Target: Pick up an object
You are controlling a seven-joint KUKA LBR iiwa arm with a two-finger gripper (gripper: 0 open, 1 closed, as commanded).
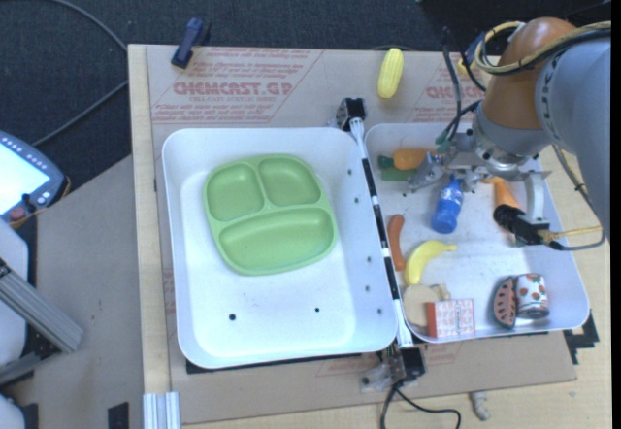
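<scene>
My gripper [452, 175] hangs over the back of the right bin [563, 267], fingers spread apart. Just below it a blue bottle [446, 208] lies on the bin floor, its cap end reaching up between the fingertips; I see no grip on it. A carrot [408, 160] with a green top lies left of the gripper by the bin's back wall. An orange piece [505, 192] sits to the gripper's right. Further forward lie a red sausage [396, 240] and a yellow banana [425, 257].
At the right bin's front are a bread slice [419, 301], a red cracker box [450, 316], a watermelon slice [504, 302] and a patterned can [531, 294]. The left bin [194, 306] holds a green divided plate [272, 214]. A corn cob [390, 73] and a blue clip [188, 42] lie on the bench behind.
</scene>
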